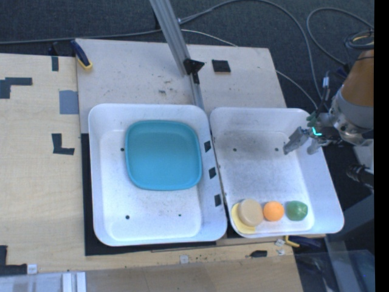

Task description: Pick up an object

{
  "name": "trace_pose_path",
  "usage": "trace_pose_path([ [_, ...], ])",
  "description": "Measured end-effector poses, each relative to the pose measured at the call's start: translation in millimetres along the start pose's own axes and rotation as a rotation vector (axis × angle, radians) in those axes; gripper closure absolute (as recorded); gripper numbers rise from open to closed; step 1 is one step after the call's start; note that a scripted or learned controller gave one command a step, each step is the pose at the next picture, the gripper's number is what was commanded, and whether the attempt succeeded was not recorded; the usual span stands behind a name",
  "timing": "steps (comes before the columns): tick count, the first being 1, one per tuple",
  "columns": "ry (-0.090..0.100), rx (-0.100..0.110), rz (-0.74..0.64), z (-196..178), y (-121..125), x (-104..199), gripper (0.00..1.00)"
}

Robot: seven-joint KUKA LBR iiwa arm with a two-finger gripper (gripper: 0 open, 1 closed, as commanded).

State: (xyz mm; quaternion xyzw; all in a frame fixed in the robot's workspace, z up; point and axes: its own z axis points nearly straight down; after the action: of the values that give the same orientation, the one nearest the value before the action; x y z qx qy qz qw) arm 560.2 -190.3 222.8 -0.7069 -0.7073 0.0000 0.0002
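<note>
Camera view shows the gripper (299,141), fingers seemingly spread and pinching nothing, hovering over the right bin (267,166), well apart from the orange ball (273,211) at its near edge; the approach remains, calling for a reach toward it and descent.

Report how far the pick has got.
Done: nothing is lifted. The tan puck, orange ball and green ball lie in a row along the right bin's near edge, and the blue plate lies in the left bin. In hand: the gripper sits over the right bin's far right side, apart from them all. Left: reach one, grasp, lift.
</note>
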Motion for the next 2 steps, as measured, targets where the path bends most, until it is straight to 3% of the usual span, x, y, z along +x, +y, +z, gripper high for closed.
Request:
trace_pose_path([
  [1,0.0,0.0,0.0,0,0,0,0.0],
  [2,0.001,0.005,0.001,53,-11,-3,0.0],
])
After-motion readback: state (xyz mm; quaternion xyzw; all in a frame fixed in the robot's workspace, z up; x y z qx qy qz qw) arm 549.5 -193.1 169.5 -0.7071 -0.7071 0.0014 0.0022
